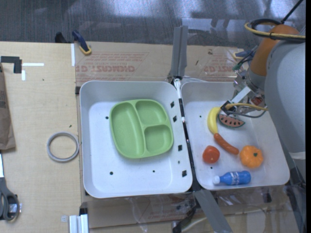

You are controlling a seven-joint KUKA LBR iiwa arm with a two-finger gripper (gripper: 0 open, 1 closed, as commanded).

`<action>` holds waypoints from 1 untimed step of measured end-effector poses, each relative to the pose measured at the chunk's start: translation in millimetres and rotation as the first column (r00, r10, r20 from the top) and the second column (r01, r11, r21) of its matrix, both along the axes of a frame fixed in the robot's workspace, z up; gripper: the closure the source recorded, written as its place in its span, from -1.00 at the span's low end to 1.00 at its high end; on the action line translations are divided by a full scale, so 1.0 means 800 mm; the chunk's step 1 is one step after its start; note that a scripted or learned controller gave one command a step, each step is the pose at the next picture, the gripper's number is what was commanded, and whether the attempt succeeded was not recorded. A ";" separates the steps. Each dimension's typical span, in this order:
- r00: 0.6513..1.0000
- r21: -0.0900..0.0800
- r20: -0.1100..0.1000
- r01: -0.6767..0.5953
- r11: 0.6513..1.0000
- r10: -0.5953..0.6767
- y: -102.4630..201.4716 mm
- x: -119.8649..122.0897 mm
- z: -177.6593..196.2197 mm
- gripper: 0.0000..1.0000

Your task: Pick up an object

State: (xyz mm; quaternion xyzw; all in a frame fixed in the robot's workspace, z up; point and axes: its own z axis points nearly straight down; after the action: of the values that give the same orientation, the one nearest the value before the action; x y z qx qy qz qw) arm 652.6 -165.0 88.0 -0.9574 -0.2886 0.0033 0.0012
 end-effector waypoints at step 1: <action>0.929 -0.002 0.000 0.370 0.929 -0.370 -0.018 -0.054 0.034 1.00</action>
State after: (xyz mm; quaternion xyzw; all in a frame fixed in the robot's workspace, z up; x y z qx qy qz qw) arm 609.3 -179.4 115.4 -0.9947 -0.1028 0.0034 0.0012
